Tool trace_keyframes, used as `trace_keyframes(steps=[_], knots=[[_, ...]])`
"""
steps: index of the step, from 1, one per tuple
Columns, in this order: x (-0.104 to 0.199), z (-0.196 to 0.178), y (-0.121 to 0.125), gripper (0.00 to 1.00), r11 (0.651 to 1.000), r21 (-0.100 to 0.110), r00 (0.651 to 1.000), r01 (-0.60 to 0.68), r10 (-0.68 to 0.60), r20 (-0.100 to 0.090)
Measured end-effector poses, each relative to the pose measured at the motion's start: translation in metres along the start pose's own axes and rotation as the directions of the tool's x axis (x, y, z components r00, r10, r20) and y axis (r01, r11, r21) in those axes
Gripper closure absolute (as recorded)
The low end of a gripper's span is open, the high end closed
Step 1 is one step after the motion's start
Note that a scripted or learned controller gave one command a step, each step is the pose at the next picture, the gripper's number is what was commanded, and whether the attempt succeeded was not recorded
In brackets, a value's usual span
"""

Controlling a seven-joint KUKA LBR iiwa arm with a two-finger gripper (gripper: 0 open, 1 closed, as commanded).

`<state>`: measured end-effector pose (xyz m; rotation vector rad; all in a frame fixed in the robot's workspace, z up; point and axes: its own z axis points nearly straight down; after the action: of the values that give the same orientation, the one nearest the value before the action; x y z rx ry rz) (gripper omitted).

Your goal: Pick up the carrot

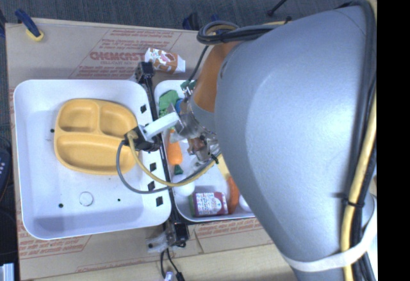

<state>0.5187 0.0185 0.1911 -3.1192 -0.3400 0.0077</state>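
The carrot (173, 153) sits in the right bin (168, 89), close to its left wall, just below and left of the end effector (200, 146). Can't tell how that's set, the arm (301, 132) blocks it. Carrot looks like a light, stiff plastic toy, probably slick and prone to rolling, so I'd pinch across the thick middle. Count: one carrot, one ketchup bottle (208, 203), one yellow tray (93, 134) in the left bin (38, 164), two bins.

The scene is being lit evenly by soft overhead light. Mild glare is being thrown off the grey arm (301, 126), and the left bin (32, 145) is being rendered nearly overexposed. A faint shadow is being cast inside its near wall. Fine detail is being softened by low resolution.
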Motion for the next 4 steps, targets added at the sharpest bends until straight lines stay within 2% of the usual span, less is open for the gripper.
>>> trace_keyframes(steps=[1, 2, 4], knots=[[-0.013, 0.0, 0.004, 0.0, 1.0, 0.0, 1.0, -0.011, 0.011, 0.002], [0.015, 0.0, 0.017, 0.0, 1.0, 0.0, 1.0, -0.01, 0.01, 0.0], [0.015, 0.0, 0.017, 0.0, 1.0, 0.0, 1.0, -0.01, 0.01, 0.0]])
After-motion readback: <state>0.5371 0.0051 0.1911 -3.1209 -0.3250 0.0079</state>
